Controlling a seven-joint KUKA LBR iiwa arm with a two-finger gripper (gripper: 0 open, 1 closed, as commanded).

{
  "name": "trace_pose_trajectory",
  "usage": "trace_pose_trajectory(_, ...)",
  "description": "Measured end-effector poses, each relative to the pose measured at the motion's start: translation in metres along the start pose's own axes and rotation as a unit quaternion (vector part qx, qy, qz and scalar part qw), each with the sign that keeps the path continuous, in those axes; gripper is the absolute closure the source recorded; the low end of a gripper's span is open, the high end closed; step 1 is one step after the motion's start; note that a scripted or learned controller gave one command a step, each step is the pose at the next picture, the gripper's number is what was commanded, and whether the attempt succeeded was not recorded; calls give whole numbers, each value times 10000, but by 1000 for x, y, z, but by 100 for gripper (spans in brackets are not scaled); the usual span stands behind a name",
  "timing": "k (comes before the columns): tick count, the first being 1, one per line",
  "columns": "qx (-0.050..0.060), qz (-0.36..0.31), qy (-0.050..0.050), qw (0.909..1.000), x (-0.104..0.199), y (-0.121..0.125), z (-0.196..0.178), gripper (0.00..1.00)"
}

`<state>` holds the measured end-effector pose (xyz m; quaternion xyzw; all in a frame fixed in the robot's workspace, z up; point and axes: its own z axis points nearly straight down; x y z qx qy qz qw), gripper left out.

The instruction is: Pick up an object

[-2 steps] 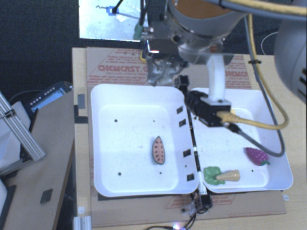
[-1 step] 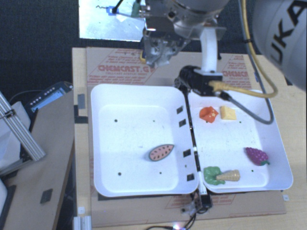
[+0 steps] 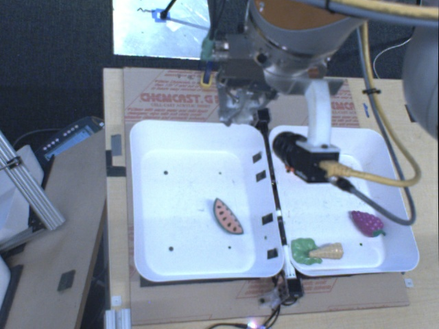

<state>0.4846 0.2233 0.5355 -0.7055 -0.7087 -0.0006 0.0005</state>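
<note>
A watermelon slice lies in the left bin, right of its middle. In the right bin a purple bunch of grapes sits near the right wall. A green leafy piece lies at the front left of that bin, touching a pale yellow cone. My gripper hangs over the far rim of the left bin, close to the divider and well away from all the objects. Nothing shows in its grasp.
A black camera unit with a yellow cable juts from the wrist over the far left of the right bin. The bins rest on cardboard. A grey rail and a device lie off to the left.
</note>
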Motion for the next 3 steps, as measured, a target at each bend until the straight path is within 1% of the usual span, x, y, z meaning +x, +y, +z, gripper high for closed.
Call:
trace_pose_trajectory(1, -15, 33, -12, 10000, -5, 93, 2, 100)
trace_pose_trajectory(2, -2, -9, 5, 10000, -15, -2, -1, 100)
trace_pose_trajectory(3, -24, 35, -9, 10000, -39, 91, 1, 100)
